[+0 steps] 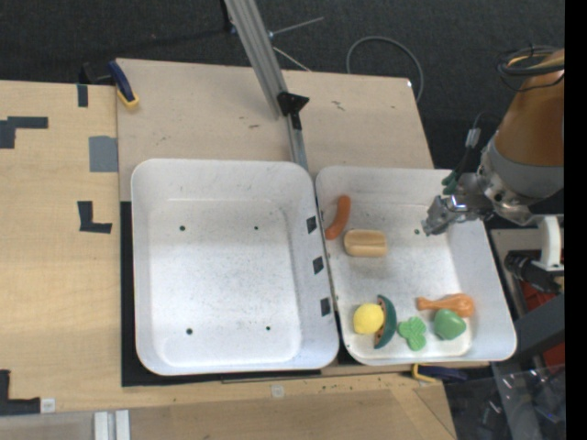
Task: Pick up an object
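The gripper (438, 220) is hanging low over the right bin (404, 186), near its far right side. I cannot tell how it is set, because it is small and dark from up here. Nothing is showing in it, so I think it is not holding a toy yet.

The toys are all lying loose in the right bin, likely so the arm can reach them from its side. A tan bread roll (365, 243) is lying nearest, to the left of the gripper. An orange sausage (337, 216) is lying beside the bin's left wall. Along the near edge are sitting a yellow lemon (368, 318), a dark green pod (385, 324), a small green veggie (414, 332), a green pepper (448, 324) and a carrot (447, 304).

The left bin (220, 264) is sitting right beside it.

The grey arm (532, 145) is coming in from the right and bending down, so the gripper is pointing into the bin.
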`<action>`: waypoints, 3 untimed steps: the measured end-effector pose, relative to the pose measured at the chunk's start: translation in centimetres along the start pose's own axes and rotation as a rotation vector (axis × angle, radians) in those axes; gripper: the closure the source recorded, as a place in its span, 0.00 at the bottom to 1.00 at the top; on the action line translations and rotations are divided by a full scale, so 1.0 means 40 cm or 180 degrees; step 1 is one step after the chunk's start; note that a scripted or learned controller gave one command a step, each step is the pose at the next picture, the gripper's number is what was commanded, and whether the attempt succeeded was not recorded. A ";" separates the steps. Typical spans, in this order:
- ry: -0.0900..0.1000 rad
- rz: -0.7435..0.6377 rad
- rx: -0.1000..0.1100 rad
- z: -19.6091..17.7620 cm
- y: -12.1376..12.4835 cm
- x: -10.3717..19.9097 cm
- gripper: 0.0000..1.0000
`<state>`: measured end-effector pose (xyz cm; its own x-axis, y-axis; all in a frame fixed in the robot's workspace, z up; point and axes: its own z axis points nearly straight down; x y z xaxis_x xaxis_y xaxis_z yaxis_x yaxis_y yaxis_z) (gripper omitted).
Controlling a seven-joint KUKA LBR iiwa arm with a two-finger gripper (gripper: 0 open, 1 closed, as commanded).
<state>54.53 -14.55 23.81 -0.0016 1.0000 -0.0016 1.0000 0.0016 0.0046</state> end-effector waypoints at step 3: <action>0.0009 -0.0018 0.0025 0.034 -0.028 0.423 1.00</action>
<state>53.40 2.38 22.41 -0.0072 1.0000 0.0014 1.0000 0.0072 -0.0033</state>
